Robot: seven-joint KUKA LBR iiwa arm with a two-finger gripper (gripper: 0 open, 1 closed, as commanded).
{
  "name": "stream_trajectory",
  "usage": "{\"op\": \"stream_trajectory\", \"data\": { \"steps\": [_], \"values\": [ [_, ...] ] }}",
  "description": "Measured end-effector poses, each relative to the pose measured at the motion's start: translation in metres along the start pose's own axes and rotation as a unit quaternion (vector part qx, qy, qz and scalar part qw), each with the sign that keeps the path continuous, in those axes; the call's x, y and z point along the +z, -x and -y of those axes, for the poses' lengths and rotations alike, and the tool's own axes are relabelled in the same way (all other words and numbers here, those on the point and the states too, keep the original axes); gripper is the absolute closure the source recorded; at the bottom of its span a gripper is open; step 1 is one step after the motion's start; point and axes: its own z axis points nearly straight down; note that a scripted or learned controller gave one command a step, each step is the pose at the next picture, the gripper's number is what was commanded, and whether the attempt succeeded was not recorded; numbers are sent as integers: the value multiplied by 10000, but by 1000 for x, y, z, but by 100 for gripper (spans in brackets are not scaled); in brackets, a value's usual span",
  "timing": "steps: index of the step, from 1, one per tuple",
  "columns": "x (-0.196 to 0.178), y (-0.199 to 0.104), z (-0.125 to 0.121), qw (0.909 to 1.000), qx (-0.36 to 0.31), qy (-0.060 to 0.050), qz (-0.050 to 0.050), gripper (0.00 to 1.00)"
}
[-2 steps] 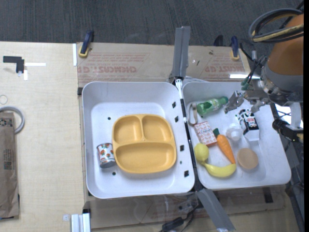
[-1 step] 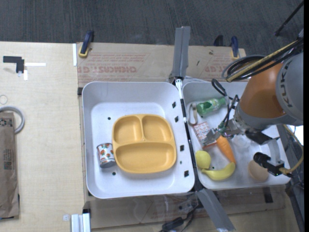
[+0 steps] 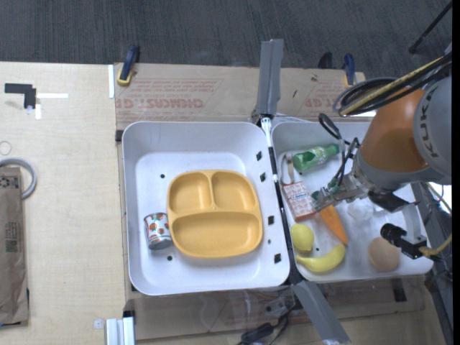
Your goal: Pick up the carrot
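Gripper positioned at the carrot's upper end; grasp not confirmed.

Far to the gripper's left, the left bin (image 3: 136, 192) holds a small can (image 3: 157, 231) and a yellow divided plate (image 3: 214, 213). Just left of the gripper lies a red-and-white packet (image 3: 297, 199), with a lemon (image 3: 302, 236) and banana (image 3: 321, 259) below-left. The carrot (image 3: 333, 223) lies directly beneath and slightly below the gripper (image 3: 333, 195), in the right bin (image 3: 359, 272): orange, tapered, slanting down-right. It should handle as light, rigid and somewhat smooth; grip across the thicker middle. Whether the gripper is open or closed cannot be determined.
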Motion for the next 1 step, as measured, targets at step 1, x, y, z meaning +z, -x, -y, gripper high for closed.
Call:
{"op": "stream_trajectory", "data": {
  "steps": [1],
  "values": [
    [-85, -1, -47, 9988, 478, -54, -19, 100]
  ]
}}
